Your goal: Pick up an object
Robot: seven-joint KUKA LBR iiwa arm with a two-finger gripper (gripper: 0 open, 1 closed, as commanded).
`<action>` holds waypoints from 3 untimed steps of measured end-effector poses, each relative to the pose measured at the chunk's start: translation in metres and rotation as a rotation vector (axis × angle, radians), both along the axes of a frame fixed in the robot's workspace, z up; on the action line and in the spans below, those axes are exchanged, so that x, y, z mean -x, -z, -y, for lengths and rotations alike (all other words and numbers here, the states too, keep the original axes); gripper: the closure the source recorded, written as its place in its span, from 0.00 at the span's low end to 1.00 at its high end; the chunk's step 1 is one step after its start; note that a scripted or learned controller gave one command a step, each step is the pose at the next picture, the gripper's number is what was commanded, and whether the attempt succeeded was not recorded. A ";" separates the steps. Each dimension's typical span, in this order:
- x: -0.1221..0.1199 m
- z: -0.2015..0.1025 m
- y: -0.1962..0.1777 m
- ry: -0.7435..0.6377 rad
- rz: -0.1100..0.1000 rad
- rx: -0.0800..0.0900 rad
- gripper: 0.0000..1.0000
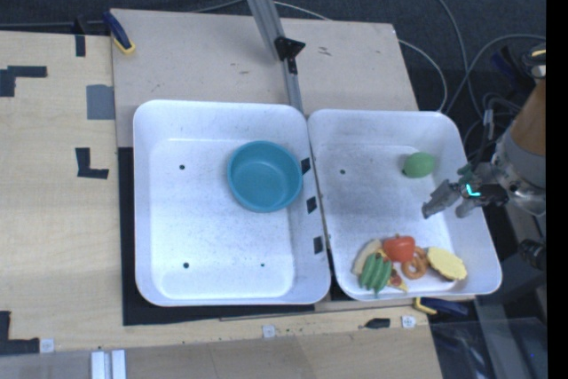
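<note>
My gripper hangs over the right side of the right bin, its two dark fingers spread apart with nothing between them. A green ball-like object lies just up and left of it. Below it, in the bin's near corner, lie a red piece, a green leafy piece, an orange ring and a yellow piece, all bunched together. A blue bowl stands in the left bin.
A grey pole slants down to the bins' shared far edge. Cables run across the dark floor at the back right. A yellow-blue clamp sits at the bench's far left corner.
</note>
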State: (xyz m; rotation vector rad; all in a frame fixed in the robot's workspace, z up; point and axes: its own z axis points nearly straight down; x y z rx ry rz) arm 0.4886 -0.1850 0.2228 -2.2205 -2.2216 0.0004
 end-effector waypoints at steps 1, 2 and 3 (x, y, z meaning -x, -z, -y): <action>0.000 0.000 0.000 0.000 0.000 0.000 0.00; -0.001 0.006 0.045 0.000 -0.004 -0.001 0.00; 0.001 0.008 0.107 0.000 -0.004 -0.001 0.00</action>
